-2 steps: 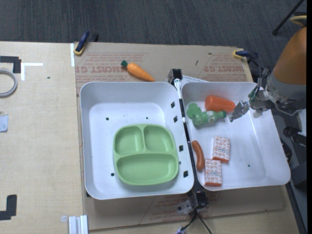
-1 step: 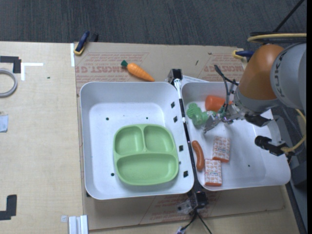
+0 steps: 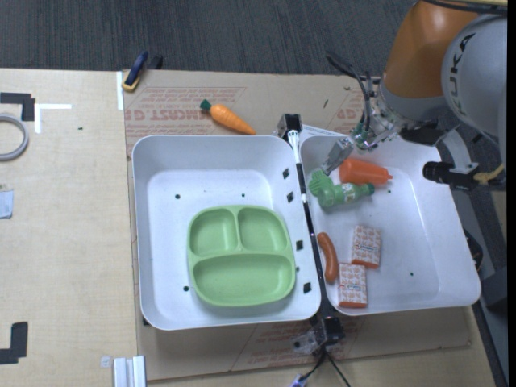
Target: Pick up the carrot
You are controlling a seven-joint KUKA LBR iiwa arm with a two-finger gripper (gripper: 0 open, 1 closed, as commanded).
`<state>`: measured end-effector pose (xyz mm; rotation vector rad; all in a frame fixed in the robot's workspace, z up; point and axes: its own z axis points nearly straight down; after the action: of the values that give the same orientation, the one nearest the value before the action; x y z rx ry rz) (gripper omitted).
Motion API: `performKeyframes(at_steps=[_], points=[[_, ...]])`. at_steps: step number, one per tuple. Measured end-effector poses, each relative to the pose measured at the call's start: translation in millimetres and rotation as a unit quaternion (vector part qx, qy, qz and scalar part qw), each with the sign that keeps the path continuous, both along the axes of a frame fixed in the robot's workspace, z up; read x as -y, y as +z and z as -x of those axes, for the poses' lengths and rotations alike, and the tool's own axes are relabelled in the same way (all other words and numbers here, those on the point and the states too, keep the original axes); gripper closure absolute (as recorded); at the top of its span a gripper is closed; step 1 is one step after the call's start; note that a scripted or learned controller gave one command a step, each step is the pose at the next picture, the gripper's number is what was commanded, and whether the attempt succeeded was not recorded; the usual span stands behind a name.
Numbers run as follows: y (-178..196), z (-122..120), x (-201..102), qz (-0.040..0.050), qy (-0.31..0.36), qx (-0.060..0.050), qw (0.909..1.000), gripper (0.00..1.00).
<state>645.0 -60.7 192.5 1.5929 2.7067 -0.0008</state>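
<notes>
The carrot (image 3: pixel 228 117), orange with a green top, lies on the cardboard behind the left bin (image 3: pixel 153 216), outside both bins. My gripper (image 3: pixel 345 151) hangs over the far left part of the right bin (image 3: pixel 435 248), well to the right of the carrot. Directly under and beside the gripper lie an orange object (image 3: pixel 365 172) and a green bottle (image 3: pixel 337 192). Nothing hangs from the gripper that I can make out.
A green divided plate (image 3: pixel 242 256) sits in the left bin. The right bin also holds a sausage (image 3: pixel 328 256) and two small red-and-white cartons (image 3: pixel 365 246) (image 3: pixel 352 285). A blue marker (image 3: pixel 135 71) lies at the cardboard's far left corner. The bins' shared rim (image 3: pixel 300 192) runs between carrot and gripper.
</notes>
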Motion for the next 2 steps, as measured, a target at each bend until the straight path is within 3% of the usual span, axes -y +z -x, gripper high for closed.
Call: performKeyframes(at_steps=[1,2], points=[[0,0,0,-0.0001,0.000,0.000,1.0000,0.00],[-76,-11,34,0.0000,0.084,0.001,0.9965,0.00]])
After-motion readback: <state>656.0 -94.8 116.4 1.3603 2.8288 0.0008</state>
